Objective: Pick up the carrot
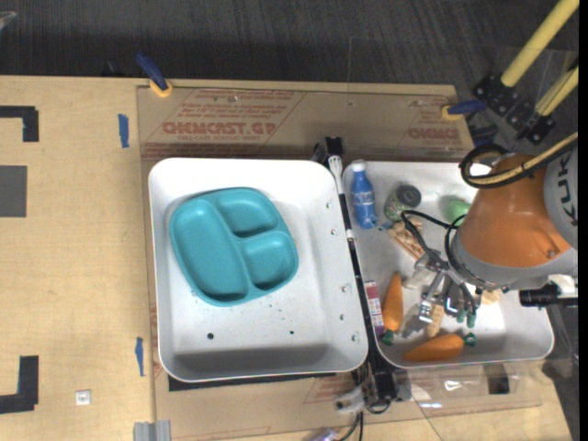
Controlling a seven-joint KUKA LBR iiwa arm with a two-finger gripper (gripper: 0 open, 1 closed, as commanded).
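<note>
Two orange carrot-like pieces lie in the right bin (542,338). One orange piece (392,303) stands lengthwise near the bin's left wall. The other carrot (437,345) lies across the front of the bin, with green at its ends. My gripper (427,309) hangs low over the bin between the two, just right of the first piece and just above the second. The arm's orange band (510,223) covers the bin's right part. I see nothing orange held in the gripper.
A blue bottle (362,194), a dark round lid (405,196) and a green item (454,208) sit at the back of the right bin. A tan piece (404,239) lies mid-bin. The left bin (184,338) holds a teal divided plate (234,243).
</note>
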